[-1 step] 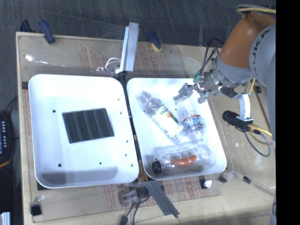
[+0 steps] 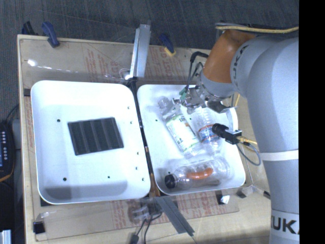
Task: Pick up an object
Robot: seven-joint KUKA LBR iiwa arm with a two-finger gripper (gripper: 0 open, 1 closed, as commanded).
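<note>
The right bin (image 2: 152, 136) holds several clear plastic bottles. One with a white and green label (image 2: 181, 132) lies slanted in the middle. Another with a red and blue label (image 2: 207, 131) lies to its right. A third with a black cap and an orange object inside (image 2: 195, 174) lies along the bin's near side. A small clear piece (image 2: 165, 104) sits at the far side. My gripper (image 2: 189, 99) is low over the far right part of this bin, just above the top ends of the two labelled bottles. The wrist hides its fingers.
The left bin (image 2: 45, 151) holds a dark ribbed rectangular pad (image 2: 95, 135). A metal bar (image 2: 139, 50) rises behind the divide between the bins. Blue clamps (image 2: 51, 33) grip the bench's far edge. The grey arm (image 2: 269, 95) covers the right side.
</note>
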